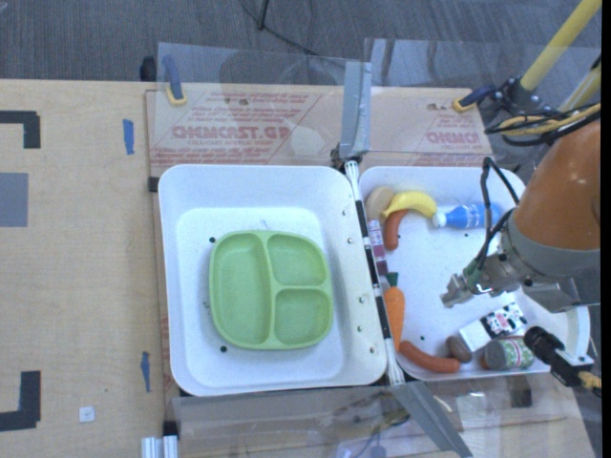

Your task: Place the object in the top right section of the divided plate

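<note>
Hovering over the right bin (549,184), the gripper (465,287) is hanging above bare white floor, with the grey arm (549,246) reaching in from the right. Whether it is released or clenched cannot be told; nothing is showing between its tips.

Up and to its left, a banana (409,204) is lying against a pale rounded item (380,197), and a blue bottle (468,217) is sitting just right of the banana. To the gripper's left, a carrot (393,311) is resting along the bin's left wall. Below it, a sausage (429,358) is lying near the front wall, a white box (474,335) just beside it, and a green-labelled can (508,355) further right.

Well apart to the left, the green plate (271,289) is sitting in the left bin (181,284); all three sections are showing bare.
</note>
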Tool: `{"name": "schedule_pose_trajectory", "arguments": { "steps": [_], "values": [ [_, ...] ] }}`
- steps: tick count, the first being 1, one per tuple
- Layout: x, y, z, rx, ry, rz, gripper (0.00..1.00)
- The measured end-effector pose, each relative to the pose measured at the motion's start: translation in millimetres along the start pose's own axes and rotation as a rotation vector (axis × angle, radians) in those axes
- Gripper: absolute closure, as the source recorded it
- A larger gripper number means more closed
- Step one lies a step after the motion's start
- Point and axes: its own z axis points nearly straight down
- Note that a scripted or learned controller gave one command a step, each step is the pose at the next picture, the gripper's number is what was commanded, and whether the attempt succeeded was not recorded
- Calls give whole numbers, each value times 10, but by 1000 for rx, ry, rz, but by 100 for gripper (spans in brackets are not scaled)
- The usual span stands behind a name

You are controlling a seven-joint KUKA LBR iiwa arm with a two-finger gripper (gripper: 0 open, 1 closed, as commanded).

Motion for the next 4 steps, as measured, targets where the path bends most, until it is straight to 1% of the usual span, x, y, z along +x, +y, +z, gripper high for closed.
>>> {"name": "schedule_pose_trajectory", "arguments": {
  "steps": [1,2,3,4],
  "values": [
    [505,446,-4,-3,-3,-328,100],
    [1220,278,-43,2,-1,-558,100],
    [1707,881,302,-2,-4,-750,100],
    [1471,338,-1,1,-2,-761,100]
  ]
}}
